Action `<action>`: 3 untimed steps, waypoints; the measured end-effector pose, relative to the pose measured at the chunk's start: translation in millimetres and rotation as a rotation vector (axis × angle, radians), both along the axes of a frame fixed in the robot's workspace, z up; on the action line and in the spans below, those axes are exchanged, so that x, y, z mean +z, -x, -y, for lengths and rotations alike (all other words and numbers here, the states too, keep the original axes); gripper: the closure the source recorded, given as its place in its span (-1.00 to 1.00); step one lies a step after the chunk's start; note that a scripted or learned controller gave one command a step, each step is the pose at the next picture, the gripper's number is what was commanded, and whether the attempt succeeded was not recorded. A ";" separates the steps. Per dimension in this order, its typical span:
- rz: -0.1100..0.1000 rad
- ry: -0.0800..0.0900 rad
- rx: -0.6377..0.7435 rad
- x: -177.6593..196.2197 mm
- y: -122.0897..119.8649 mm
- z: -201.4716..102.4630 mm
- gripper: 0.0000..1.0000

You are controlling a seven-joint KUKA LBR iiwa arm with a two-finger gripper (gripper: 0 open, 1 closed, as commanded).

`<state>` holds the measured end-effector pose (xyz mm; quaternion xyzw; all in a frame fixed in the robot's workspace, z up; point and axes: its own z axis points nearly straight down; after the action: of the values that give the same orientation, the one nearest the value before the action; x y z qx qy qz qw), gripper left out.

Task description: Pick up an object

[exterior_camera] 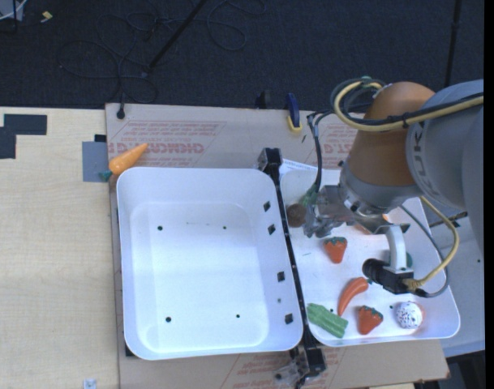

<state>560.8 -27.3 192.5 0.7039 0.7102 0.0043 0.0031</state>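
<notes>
Over the right bin (441,331), close to its left wall, the tool (318,220) hangs low at the end of the grey arm (445,152), with the orange band (388,136) bulking just above it. Whether the tool is wide or narrow cannot be told from this angle.

A small brown lump (296,213) lies just beside the tool on the view's left, against the bin's left wall; whether the two touch cannot be told. A red strawberry (336,250) with a green top lies just in front of the tool, near it but apart.

Farther toward the front of the same bin lies a slanted orange-red pepper (352,295). A second strawberry (368,319) sits just beside the pepper's lower end. A green pod (327,320) lies in the front left corner, and a white speckled ball (406,314) rests near the front right corner.

Beside it, the left bin (141,217) stands edge to edge with the right one, and small black clips (281,276) run along the shared side. Both bins rest on a brown board (190,132) with red printing, which lies on the pale surface (44,258).

An orange carrot (126,159) lies on the board outside the bins, just beyond the left bin's back left corner. A blue clamp (292,112) grips the board's back edge.
</notes>
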 end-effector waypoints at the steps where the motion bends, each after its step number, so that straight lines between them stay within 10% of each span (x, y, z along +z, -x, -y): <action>1: -0.011 0.001 -0.005 -5.4 -36.5 -40.5 1.00; 2: -0.013 0.000 -0.005 -5.6 -47.1 -77.5 1.00; 3: -0.018 0.000 -0.005 -5.7 -2.3 -127.6 1.00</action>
<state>563.1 100.3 186.8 0.7056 0.7086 -0.0022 -0.0032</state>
